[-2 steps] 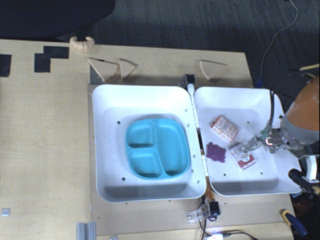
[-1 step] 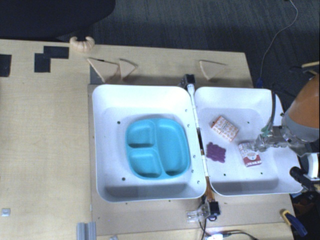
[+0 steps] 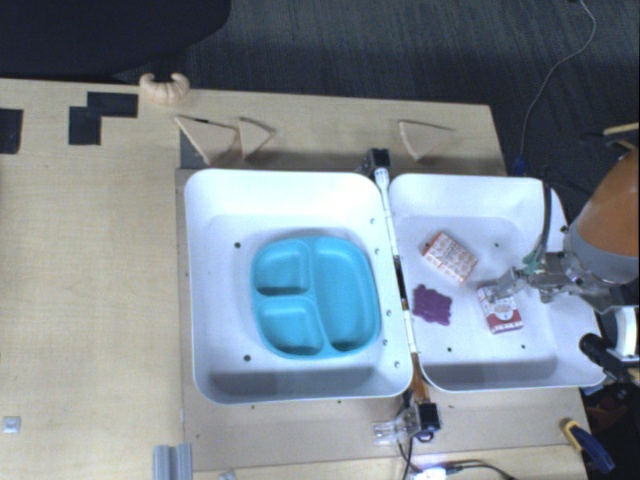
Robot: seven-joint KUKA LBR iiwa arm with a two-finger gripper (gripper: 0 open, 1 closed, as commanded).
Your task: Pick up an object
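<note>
Metal two-finger gripper (image 3: 497,293), right of centre, hovers over a small red-and-white packet (image 3: 503,317), its finger gap unreadable, so it should descend squarely centred.

You have a pale wooden table (image 3: 90,298) filling most of the view, with dark carpeted floor (image 3: 400,38) beyond its far edge. Two shallow white bins sit on it side by side, touching along their inner rims: the left bin (image 3: 215,268) and the right bin (image 3: 470,198). Behind the bins you can see three thin triangular wooden pieces (image 3: 240,136) standing near the far edge. At the far left corner lie black rectangular marks (image 3: 95,113) and a small tan knob (image 3: 163,88). Near the front edge, just below where the bins meet, a small clear clip with wires (image 3: 410,426) rests on the table.
</note>
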